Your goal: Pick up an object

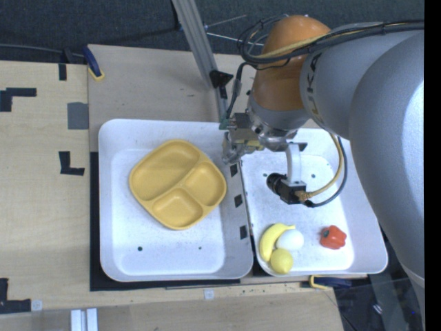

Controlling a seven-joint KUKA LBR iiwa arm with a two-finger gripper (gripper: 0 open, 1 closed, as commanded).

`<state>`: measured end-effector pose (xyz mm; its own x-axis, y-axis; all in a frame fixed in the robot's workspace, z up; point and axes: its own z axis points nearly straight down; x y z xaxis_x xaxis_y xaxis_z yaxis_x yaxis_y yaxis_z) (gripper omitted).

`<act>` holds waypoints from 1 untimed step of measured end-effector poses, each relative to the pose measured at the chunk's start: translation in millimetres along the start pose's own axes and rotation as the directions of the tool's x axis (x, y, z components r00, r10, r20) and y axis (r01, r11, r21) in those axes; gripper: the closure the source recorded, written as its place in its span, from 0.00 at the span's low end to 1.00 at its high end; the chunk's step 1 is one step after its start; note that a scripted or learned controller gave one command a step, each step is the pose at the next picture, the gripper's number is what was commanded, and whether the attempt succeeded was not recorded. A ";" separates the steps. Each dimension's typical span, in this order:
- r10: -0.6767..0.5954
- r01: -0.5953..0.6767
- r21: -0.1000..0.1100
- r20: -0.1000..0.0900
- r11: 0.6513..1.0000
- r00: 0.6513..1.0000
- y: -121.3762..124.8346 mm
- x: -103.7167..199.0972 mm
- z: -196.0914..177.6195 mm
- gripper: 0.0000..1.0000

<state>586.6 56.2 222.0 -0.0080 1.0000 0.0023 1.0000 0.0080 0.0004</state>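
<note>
Claw (234, 149) hovers right over the seam where the two bins meet, toward the far end, and from this angle I cannot tell whether it is apart or together. Nothing is visibly held, so no catch to call. Arm (372, 102) sweeps in big from the right, its bulk hiding much of the right bin's far side.

Pickings, then. Left bin (110, 185) carries one thing: a yellow divided plate (178, 183), lying flat near the middle, its right edge near the claw. It is flat and wide, with the thin rim the only place to pinch, and I judge it an awkward grab.

Right bin (365, 254) has the small stuff huddled in the near corner by the seam. A banana (271, 236) curls around a white egg (292, 240), and a lemon (281, 261) touches both from the near side. A red pepper (333, 237) sits apart from them, further right. Crowded against the wall like that, the trio leaves little room to get around any one piece. The pepper stands free and looks the easier pick.

Everything rests on a bin floor, so the lift is not yet done. From where the claw hangs, the plate's edge is the nearest target, and coming down on the divider itself would be the risk.
</note>
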 end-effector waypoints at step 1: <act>0.001 -0.001 0.002 0.001 1.000 1.000 -5.7 44.0 -2.2 1.00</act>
